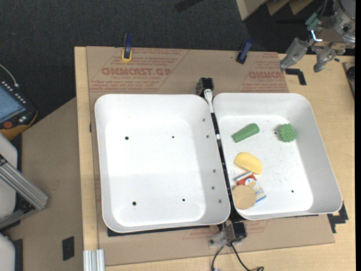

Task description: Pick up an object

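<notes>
Objects for picking lie in the right bin (319, 151), four in all, grouped in its left and upper parts. A green oblong block (245, 132) lies tilted near the bin's centre-left, its long axis running from about 8 o'clock to 2 o'clock. A green knobbly ball (287, 132) sits at 3 o'clock from the block, apart from it. A yellow rounded piece (248, 162) lies at 6 o'clock from the block, near the bin's left wall. Just below it, a small red, white and blue packet (251, 184) is partly overlapped by a tan disc (244, 197) at the bin's 7 o'clock corner; disc and packet touch.

The left bin (107, 151) adjoins the right bin along a dark central seam. Both bins rest on a brown cardboard sheet (169, 66) printed with red lettering, held at its far edge by two clips, one blue and yellow (127, 48), one blue (244, 51).

The gripper (307, 52) hangs at 1 o'clock of the scene, above the cardboard beyond the right bin's far right corner and well apart from every object. Its two grey fingers (293, 52) are spread wide, with nothing between them.
</notes>
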{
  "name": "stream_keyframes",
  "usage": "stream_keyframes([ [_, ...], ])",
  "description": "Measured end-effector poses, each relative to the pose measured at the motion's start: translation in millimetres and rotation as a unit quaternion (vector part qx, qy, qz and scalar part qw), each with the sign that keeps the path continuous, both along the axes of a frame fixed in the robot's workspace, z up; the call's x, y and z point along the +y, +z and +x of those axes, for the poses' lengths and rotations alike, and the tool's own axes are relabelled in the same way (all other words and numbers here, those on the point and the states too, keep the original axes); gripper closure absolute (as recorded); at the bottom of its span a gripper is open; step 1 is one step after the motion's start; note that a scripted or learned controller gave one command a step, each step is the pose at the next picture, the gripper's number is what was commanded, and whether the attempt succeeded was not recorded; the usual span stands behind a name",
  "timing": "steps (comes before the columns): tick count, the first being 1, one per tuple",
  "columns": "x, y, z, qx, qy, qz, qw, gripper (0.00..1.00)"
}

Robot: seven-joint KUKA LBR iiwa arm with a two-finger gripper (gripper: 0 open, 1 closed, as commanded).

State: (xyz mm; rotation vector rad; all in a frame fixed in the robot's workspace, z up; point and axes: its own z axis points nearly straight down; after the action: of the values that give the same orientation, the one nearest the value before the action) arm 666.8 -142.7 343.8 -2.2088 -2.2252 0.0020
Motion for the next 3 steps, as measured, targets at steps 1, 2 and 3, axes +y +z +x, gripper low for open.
stream_keyframes([
  [1,130,-13,0,-0.001,0.003,0.0014,1.0000,0.00],
  [2,211,-14,-1,-0.003,0.001,-0.0001,1.0000,0.00],
  [3,275,-89,-2,0.002,0.000,-0.0010,1.0000,0.00],
])
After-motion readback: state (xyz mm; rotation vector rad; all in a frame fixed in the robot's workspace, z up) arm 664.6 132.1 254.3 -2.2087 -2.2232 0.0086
